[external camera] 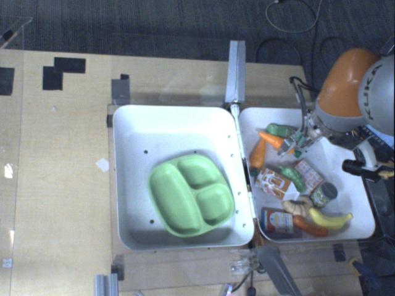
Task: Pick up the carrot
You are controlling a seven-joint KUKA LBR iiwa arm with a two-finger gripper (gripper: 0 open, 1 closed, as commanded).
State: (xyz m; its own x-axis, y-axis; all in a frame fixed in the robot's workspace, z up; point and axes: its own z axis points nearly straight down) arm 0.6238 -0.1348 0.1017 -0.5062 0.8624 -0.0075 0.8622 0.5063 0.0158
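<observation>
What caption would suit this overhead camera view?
Robot gripper poised over a carrot in the cluttered right bin; green divided plate in the left bin.

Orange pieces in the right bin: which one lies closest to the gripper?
The carrot at the bin's upper left, just left of the gripper. The other orange piece lies lower, against the divider.

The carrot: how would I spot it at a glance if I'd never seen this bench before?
Look at the right bin, the one crowded with groceries, not the one holding the green plate. Along its left wall, near the far end, lies the carrot: a plain orange cone, unlike the printed carton just below it and the yellow banana at the near edge.
</observation>
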